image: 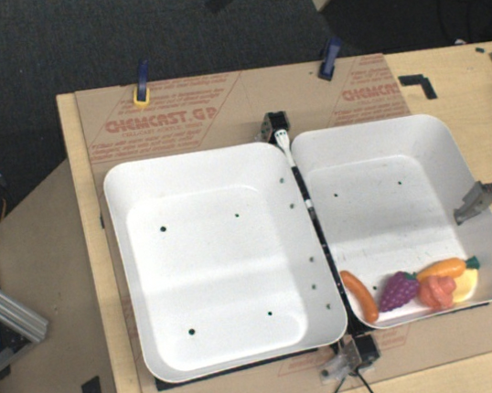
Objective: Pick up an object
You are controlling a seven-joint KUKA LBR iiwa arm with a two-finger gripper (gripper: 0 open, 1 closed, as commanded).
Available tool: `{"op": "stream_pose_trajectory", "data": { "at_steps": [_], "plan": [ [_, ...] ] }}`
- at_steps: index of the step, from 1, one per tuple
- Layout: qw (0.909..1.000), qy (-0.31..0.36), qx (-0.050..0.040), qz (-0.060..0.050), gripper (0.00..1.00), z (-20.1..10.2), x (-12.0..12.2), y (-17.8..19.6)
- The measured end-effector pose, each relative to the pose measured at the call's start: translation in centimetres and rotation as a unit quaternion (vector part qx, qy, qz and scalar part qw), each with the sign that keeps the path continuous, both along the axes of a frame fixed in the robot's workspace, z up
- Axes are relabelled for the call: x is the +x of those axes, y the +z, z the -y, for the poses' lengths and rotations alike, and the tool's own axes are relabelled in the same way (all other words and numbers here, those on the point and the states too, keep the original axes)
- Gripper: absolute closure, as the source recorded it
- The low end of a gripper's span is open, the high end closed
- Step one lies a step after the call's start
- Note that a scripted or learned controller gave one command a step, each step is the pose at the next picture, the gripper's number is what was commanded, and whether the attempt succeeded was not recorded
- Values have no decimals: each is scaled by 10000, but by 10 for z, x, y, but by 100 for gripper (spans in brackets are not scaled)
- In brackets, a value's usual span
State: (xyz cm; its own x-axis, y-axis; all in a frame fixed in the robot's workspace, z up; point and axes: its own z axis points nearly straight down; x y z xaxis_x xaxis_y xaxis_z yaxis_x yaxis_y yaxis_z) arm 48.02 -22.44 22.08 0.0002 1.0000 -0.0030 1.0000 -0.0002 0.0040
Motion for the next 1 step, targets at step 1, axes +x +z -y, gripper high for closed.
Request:
{"op": "stream_pose_trajectory", "data": {
  "at_steps": [1],
  "plan": [
    [10000,0,0,0,0,0,0,0]
  ]
}}
